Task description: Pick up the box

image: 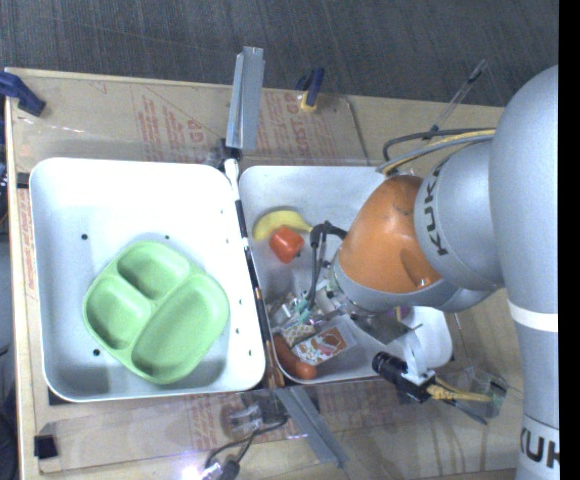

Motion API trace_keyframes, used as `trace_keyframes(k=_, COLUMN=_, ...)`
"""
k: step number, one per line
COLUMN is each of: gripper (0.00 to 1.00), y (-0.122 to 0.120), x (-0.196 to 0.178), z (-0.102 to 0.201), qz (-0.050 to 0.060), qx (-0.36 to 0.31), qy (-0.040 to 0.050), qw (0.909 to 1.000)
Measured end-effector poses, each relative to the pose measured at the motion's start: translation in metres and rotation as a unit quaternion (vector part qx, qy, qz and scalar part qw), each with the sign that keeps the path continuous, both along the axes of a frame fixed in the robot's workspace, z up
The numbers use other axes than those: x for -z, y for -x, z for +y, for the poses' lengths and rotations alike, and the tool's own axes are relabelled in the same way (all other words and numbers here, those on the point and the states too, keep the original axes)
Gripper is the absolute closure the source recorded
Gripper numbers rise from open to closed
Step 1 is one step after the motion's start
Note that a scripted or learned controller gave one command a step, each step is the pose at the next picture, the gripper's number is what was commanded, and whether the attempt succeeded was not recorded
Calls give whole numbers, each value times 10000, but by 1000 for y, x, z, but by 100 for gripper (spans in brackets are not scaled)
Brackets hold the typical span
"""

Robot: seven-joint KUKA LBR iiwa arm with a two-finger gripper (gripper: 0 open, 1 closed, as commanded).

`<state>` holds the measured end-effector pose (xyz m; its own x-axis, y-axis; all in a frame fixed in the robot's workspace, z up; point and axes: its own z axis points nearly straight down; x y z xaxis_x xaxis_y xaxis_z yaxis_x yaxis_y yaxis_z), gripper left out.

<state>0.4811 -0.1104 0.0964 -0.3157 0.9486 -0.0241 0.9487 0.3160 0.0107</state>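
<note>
The box is a small carton with red and white print, lying flat near the front edge of the right bin. My gripper hangs low over the bin's front left part, just above and left of the box, close to or touching its upper edge. The grey arm with its orange band reaches in from the right and hides much of the bin's floor. Whether the box is gripped cannot be made out.
A yellow banana-like item and a red item lie behind the gripper. A reddish sausage shape lies at the front wall beside the box. The left bin holds a green divided plate.
</note>
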Motion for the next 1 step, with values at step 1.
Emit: trace_keyframes(k=1, gripper=100, y=4, x=-261, z=49, qz=65, qx=1789, qy=-113, qw=9838)
